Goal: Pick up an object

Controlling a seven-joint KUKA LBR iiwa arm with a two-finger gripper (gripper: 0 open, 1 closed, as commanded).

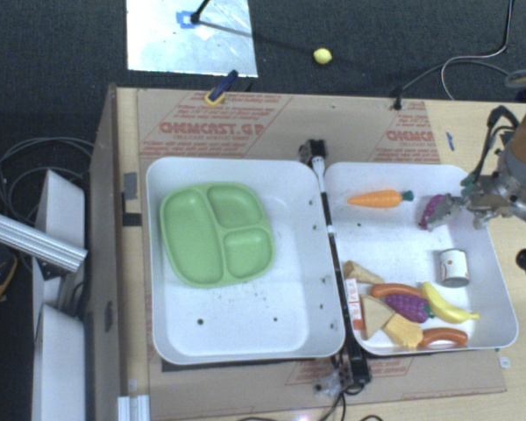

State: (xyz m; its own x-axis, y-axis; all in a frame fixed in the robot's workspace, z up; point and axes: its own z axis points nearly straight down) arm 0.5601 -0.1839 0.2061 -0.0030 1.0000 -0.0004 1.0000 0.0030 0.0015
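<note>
Your jaws (467,202) sit by the right bin's (486,274) far edge, touching the purple grapes (435,209), but I cannot tell if they grip them, so the grapes may slip out.

Two bins sit side by side on the bench. The left bin (184,331) holds a divided plate (216,233) in its far left part. In the right bin (500,323), a carrot (377,199) lies at the far side with grapes (435,209) to its right. A can (454,267) sits nearer, right of centre. A pile of toy food (408,310) crowds the near edge.
</note>
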